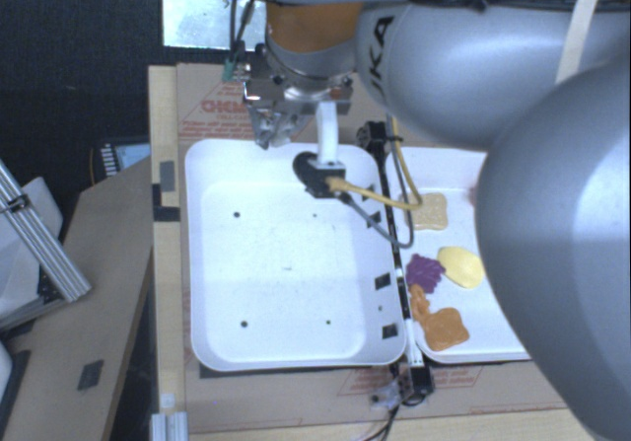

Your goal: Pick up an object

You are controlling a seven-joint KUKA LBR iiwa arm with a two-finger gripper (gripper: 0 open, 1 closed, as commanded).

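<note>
Right bin (493, 348): toys (446, 271) (far from end effector (274, 133))

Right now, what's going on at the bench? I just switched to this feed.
The grey arm reaches in from the right, its end effector over the far edge of the left bin. Nothing shows between its fingers. The pickable items lie in the right bin: a purple piece, a yellow piece, an orange piece and a tan piece. No pick looks made yet.
</note>
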